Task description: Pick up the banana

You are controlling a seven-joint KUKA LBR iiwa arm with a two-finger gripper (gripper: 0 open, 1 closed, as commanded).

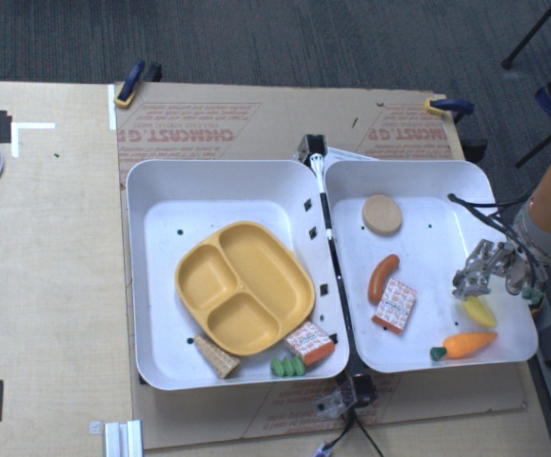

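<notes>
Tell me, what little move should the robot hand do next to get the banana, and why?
Probably go straight down a little. The gripper sits right above the banana in the right bin, near the carrot, and nothing yellow is between its fingers.

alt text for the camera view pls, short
The arm's hand hangs just above the banana near the right bin's right side, with a carrot in front of it and a sausage, a small packet and a round biscuit nearby. The left bin bears a yellow divided tray.
</notes>
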